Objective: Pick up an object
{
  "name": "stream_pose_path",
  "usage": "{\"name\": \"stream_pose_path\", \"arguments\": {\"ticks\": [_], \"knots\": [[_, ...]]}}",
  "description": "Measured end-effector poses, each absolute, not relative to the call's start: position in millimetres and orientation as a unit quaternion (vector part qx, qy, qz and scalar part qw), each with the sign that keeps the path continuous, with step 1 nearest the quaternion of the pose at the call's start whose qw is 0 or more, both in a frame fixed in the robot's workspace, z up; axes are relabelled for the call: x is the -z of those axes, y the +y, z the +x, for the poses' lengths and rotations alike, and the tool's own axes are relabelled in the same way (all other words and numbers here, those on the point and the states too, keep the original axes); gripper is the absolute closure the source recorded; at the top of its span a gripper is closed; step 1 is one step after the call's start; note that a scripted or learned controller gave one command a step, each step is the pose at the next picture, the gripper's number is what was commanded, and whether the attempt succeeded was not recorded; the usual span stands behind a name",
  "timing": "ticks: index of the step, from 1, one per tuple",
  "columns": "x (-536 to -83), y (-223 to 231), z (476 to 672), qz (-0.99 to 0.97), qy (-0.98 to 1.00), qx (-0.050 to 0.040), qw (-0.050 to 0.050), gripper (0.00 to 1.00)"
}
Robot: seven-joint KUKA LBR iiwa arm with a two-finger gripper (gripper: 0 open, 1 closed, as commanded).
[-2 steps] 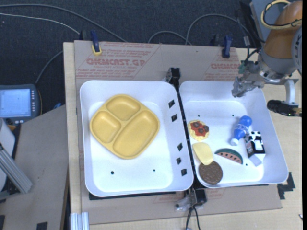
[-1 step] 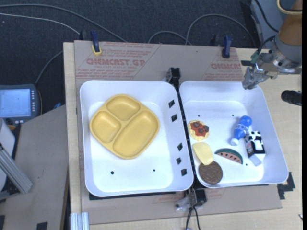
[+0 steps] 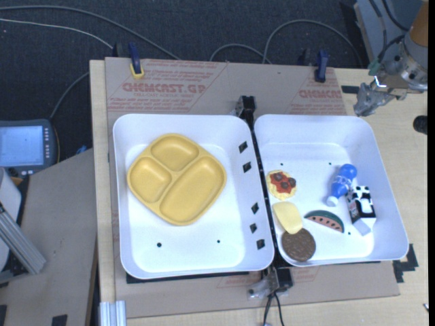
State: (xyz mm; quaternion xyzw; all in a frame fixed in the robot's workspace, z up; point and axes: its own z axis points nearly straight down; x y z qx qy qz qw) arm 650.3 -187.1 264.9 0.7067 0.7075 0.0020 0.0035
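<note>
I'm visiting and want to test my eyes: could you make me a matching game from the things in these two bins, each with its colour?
Things:
1. divided plate
2. bottle
3. cookie
4. watermelon slice

Colours:
A. brown
B. red with a green rind
C. yellow
D. blue and white

Pairs: 1-C, 2-D, 3-A, 4-B

A robotics lab is indicated by 2 white bins (image 3: 136, 250) clamped on a desk (image 3: 102, 182), loose cables (image 3: 54, 15), and a monitor (image 3: 24, 145).
</note>
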Motion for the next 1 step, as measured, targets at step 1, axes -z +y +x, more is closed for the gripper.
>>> {"name": "stream_pose_path", "arguments": {"ticks": [1], "knots": [[-270.9,-135.2,638.1,0.705,0.709,-0.0004,-0.001,1.00]]}}
